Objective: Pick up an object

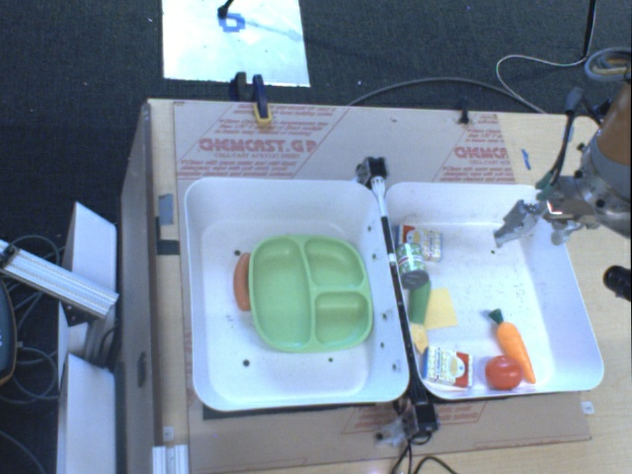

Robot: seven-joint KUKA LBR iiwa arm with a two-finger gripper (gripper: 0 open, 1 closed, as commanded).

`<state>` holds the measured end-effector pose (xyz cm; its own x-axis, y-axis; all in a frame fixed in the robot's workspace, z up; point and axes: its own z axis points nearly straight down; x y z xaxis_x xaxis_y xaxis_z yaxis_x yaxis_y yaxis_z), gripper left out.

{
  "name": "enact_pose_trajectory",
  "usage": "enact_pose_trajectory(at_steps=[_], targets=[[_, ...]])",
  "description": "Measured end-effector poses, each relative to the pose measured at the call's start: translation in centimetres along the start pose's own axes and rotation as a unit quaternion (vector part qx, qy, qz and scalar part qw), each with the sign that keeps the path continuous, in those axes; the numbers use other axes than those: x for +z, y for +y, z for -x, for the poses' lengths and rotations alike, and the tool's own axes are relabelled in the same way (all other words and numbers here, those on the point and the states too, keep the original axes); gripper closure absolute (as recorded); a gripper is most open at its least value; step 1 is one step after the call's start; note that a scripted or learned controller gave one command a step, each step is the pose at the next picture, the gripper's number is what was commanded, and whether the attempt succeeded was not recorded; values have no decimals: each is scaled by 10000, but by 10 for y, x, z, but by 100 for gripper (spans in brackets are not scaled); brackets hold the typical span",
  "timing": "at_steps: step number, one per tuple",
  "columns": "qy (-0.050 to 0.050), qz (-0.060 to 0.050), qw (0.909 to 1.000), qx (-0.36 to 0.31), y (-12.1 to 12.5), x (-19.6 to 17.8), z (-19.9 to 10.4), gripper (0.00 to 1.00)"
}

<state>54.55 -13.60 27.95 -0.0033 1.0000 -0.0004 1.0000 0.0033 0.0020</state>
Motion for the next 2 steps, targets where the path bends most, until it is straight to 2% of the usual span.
enact_pose_trajectory(at_steps=[1,2], targets=[[4,-23,10000,16,-42,147,32,0],[0,-7,10000,12,-57,195,56,0]])
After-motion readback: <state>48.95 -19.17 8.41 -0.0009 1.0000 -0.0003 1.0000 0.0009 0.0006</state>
